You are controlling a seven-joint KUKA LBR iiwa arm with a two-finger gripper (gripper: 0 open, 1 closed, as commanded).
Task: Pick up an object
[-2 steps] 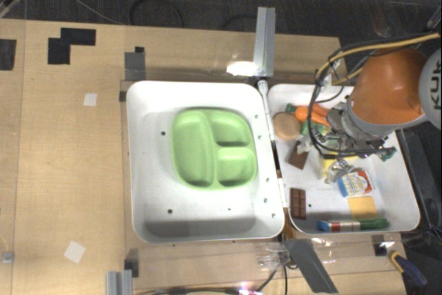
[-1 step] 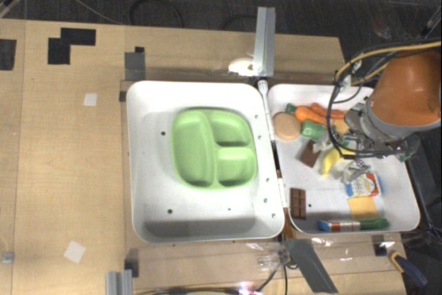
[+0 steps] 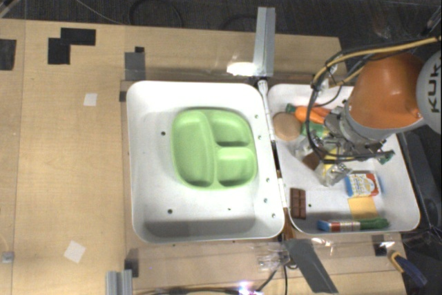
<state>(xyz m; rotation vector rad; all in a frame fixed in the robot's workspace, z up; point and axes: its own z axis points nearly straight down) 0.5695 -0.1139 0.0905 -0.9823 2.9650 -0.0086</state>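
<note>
Markers point(image 3: 352, 224) are lying nearest the camera, along the front wall of the right bin point(image 3: 407, 214), their long axis running left to right. Behind them are sitting a yellow block point(image 3: 362, 206) and a small carton point(image 3: 361, 184). The gripper point(image 3: 336, 164) is hanging over the clutter mid-bin, near a brown bar point(image 3: 311, 161); whether it is clenched or released I cannot tell, since the wrist is hiding it. Crowding is the risk: closing here could be nudging neighbours or catching nothing. A carrot point(image 3: 309, 113) is pointing left near the back, beside a round cookie point(image 3: 284, 126). The green tray point(image 3: 212, 147) is resting in the left bin point(image 3: 148, 169) on the desk point(image 3: 62, 169).
</note>
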